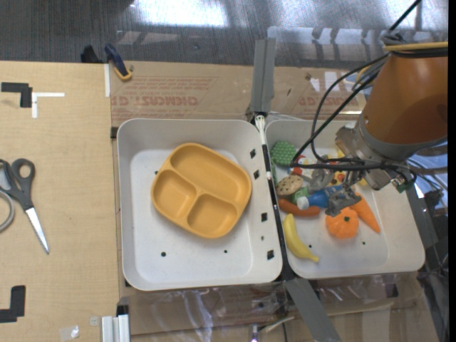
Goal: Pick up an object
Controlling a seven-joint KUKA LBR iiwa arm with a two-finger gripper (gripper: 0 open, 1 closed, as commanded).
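Hand [340, 185] above toy pile [320, 205], right bin [399, 258]

cardboard sheet [187, 91] | red print, mirrored and upside down | not legible

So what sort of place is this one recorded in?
Likely a robotics lab bench: two white bins set side by side, toy food such as a banana, and scissors on the worktop.
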